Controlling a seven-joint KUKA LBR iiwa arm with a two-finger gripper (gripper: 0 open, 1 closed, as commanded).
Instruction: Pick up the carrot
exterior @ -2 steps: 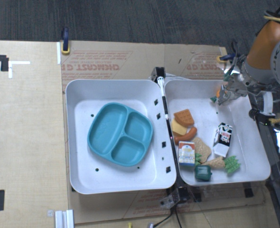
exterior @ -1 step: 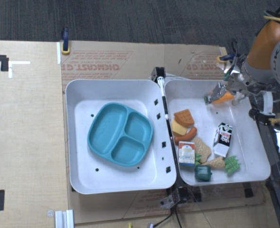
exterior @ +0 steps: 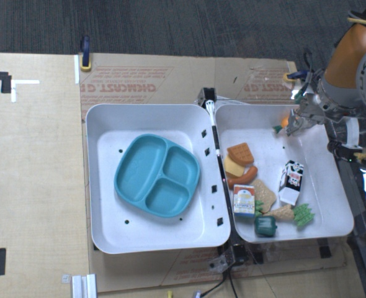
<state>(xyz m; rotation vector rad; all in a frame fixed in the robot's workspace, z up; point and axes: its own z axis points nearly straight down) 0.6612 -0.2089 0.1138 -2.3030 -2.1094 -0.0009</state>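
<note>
Right bin [exterior: 332, 228], tool [exterior: 293, 124] gripping carrot [exterior: 281, 126]

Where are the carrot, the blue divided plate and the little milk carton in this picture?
carrot [exterior: 283, 125]: camera view, the orange body beside its green top, by the gripper.
blue divided plate [exterior: 128, 172]: camera view, bare floor of its largest compartment.
milk carton [exterior: 291, 180]: camera view, its black-and-white front face.

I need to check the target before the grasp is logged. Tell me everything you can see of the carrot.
The carrot is a small orange piece with a green tip at its left end, seemingly a toy. It sits in the right bin's far right corner, apart from the other food. The gripper is right at its orange end, partly covering it, so its full shape and pose are unclear. Whether it is between the fingers or just beside them cannot be told.
</note>
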